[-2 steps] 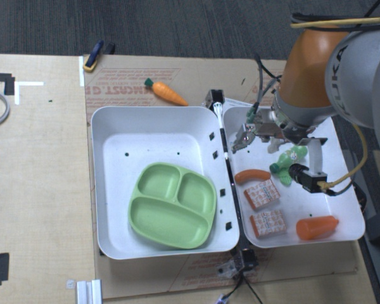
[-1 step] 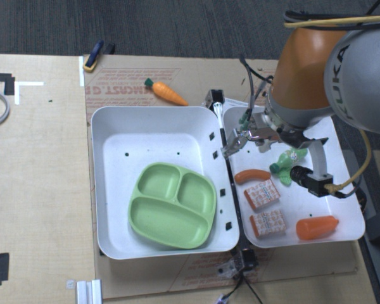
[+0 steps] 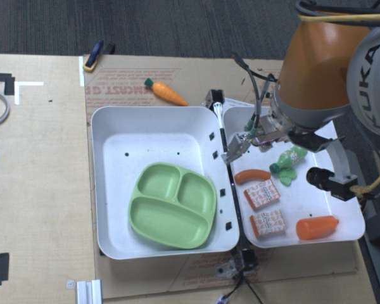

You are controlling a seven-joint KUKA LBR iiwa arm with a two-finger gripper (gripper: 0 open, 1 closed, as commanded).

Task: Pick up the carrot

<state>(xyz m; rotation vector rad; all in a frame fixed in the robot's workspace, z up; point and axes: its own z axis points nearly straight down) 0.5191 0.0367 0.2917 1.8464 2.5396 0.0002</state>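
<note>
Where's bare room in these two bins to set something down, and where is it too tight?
Left bin: bare floor behind the green divided plate, toward its far wall. Right bin: crowded, with a sausage, two small boxes, a green toy and an orange piece; the gripper hangs over its far left. A carrot lies on the cardboard behind the bins.

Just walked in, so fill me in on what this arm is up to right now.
The grey KUKA arm with the orange band reaches in over the right white bin, its end effector near that bin's upper left corner. The bin holds an orange sausage-shaped toy, two small red-and-white boxes, a green leafy toy and an orange carrot-like piece. Another small orange carrot with a green top lies on the cardboard outside the bins. The left white bin holds a green divided plate.
</note>
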